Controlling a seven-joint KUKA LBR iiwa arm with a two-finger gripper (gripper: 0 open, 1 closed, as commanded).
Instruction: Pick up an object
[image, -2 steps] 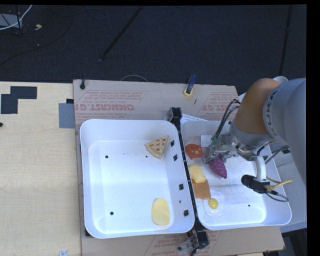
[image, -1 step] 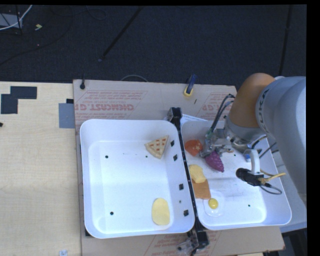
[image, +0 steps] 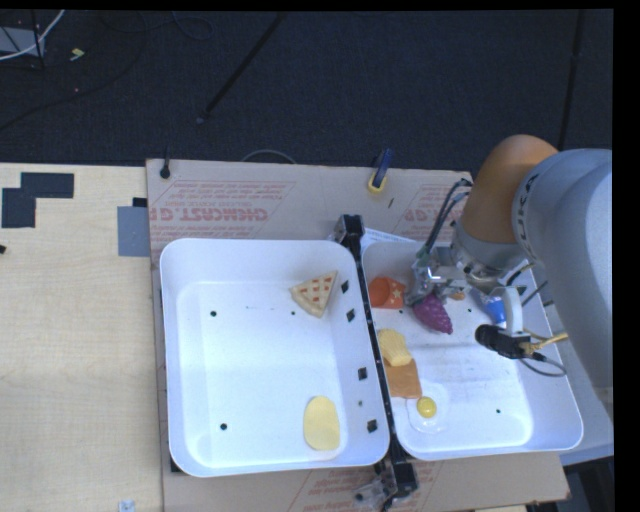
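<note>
Pizza slice (image: 315, 294) in left bin (image: 190, 350), behind oval piece (image: 322, 423).

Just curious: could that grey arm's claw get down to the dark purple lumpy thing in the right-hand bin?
Probably yes: the claw hovers just above the dark purple lumpy toy, with nothing lying on it; the orange round toy sits apart beside it.

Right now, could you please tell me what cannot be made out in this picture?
- Gripper, camera view: too small and cluttered to tell its state or whether it touches the purple object.
- Right bin: its upper right part is hidden behind the arm.
- Blue item: partly hidden, unidentifiable.
</note>
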